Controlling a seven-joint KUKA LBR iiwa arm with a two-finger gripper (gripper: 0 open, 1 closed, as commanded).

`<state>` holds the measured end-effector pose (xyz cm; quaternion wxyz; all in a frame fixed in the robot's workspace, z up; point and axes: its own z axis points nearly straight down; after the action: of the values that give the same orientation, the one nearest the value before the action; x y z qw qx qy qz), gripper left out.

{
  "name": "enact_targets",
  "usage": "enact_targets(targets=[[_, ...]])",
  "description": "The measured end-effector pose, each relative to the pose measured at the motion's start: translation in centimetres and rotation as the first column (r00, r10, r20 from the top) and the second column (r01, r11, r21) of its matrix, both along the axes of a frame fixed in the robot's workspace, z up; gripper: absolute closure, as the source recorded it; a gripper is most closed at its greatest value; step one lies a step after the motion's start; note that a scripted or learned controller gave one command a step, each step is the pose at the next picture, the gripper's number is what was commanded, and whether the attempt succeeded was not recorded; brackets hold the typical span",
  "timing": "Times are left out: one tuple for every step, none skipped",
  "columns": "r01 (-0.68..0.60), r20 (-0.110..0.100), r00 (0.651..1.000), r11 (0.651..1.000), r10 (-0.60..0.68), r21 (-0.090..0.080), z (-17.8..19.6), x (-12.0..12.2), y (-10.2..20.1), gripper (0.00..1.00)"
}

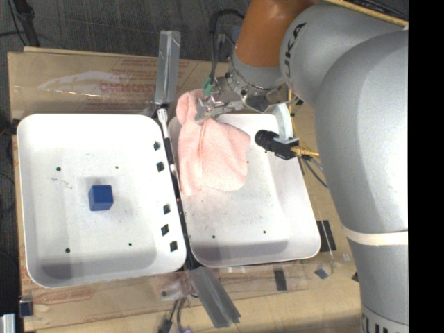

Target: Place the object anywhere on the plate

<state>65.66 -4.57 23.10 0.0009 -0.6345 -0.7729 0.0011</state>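
Observation:
A pink cloth (pixel 208 151) hangs bunched from my gripper (pixel 209 108) at the far left corner of the right bin (pixel 277 220). The metal fingers are shut on the cloth's top fold. The rest of the cloth drapes down onto the bin floor and lies against the bin's left wall. A small blue cube (pixel 101 196) sits on the floor of the left bin (pixel 41 158), well away from the gripper.
The grey arm with its orange band (pixel 267 26) fills the upper right and overhangs the right bin's far edge. A black cable fitting (pixel 274 143) juts out below the wrist. A grey metal bar (pixel 166 68) stands behind the divider between the bins.

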Motion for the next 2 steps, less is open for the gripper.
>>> enact_targets(targets=[[-0.394,-0.002,0.919,0.919,0.394,0.002,0.8,-2.3,4.0,1.0],[-0.724,-0.001,0.69,0.69,0.724,0.002,1.3,-3.8,8.2,1.0]])
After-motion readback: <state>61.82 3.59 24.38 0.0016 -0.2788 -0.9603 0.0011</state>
